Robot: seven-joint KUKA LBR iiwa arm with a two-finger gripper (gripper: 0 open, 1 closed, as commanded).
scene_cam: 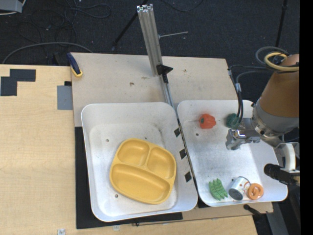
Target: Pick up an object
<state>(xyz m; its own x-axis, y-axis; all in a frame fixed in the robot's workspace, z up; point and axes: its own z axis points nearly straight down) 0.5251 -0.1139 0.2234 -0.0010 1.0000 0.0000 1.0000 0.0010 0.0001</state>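
The metal two-finger end effector [238,139] is seen low over the right shallow white bin [210,153], between a small red pepper-like toy [207,121] and a dark green round object [232,120]; whether it is apart or together cannot be told. No object is seen held. A green leafy toy [216,189], silver can [237,188] and orange ring [255,191] are grouped near the front edge, presumably as further candidates.
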